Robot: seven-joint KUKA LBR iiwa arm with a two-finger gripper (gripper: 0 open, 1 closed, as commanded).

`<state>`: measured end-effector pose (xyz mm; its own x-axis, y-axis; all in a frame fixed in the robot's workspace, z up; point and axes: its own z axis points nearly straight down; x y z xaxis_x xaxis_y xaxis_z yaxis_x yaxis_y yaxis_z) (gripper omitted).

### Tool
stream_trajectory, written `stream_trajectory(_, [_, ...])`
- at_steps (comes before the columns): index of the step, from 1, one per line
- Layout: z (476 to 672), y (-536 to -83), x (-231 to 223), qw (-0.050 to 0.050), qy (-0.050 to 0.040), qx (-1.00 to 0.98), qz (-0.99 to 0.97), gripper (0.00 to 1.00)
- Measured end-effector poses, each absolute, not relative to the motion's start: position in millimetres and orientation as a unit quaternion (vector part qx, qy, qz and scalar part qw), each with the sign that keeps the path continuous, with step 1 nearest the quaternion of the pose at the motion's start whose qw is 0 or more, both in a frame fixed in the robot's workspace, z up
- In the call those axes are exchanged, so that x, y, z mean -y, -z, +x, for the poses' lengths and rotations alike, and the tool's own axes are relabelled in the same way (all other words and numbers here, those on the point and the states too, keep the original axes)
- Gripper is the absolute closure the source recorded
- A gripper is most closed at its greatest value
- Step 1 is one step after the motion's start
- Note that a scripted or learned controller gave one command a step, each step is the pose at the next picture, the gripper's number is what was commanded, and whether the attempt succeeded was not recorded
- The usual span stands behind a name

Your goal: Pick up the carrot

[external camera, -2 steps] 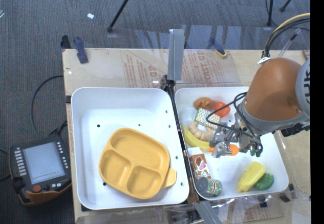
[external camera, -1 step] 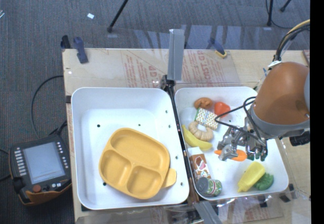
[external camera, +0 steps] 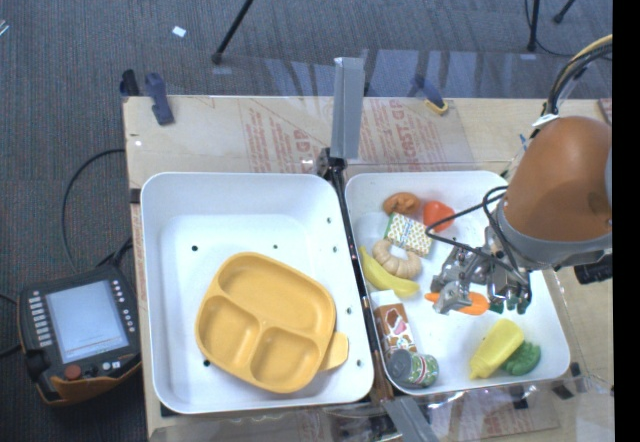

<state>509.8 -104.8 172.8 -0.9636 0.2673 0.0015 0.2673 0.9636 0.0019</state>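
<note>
The gripper (external camera: 462,292) is low inside the right bin (external camera: 556,322), near the middle of it, a little toward the right wall. The orange carrot (external camera: 470,305) lies just under the gripper. One part of the carrot shows to the right of the metal fingers and a small orange part shows to the left, so the fingers stand on both sides of it and appear closed on it. The carrot is still down at the floor of the bin.

Near the front right corner of the same bin lie a yellow pepper (external camera: 496,348) and a green vegetable (external camera: 522,358), touching each other. Along the left wall are a banana (external camera: 385,276), a bagel (external camera: 397,257) and a small patterned box (external camera: 409,233). A small can (external camera: 415,368) is at the front left corner.

In the left bin (external camera: 175,230) a yellow divided tray (external camera: 266,320) rests toward the front right corner.
</note>
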Motion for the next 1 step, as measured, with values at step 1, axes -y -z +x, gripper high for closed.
stream_trajectory(1, [516.8,-155.4,135.3,0.001,0.0004,0.978,-0.207,1.00])
